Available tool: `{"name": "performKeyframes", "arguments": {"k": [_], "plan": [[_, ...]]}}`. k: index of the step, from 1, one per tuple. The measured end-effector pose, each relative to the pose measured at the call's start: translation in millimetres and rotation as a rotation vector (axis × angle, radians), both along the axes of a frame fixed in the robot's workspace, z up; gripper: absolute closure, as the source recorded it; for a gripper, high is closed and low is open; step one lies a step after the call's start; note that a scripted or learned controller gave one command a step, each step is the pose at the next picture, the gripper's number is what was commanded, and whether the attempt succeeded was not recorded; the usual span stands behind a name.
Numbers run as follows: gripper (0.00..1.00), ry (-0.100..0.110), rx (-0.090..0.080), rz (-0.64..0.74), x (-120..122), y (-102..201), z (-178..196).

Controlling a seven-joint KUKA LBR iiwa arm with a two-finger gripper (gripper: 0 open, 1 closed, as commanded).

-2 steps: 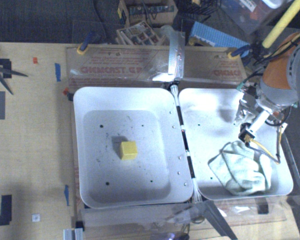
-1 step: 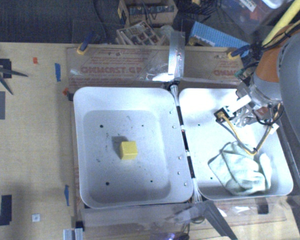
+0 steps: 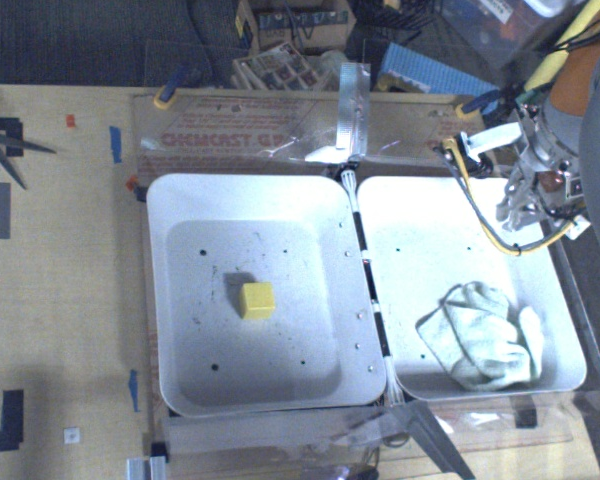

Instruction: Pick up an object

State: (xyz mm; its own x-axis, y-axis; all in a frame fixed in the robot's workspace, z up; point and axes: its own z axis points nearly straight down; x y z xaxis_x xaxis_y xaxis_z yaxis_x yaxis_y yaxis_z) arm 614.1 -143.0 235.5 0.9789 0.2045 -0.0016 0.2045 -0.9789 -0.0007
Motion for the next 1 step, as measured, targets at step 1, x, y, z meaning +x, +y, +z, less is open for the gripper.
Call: {"name": "performKeyframes", "arguments": {"k": [1], "plan": [[1.0, -0.002, 0.001, 0.064, -4.8, -34.9, -148.0]]}}
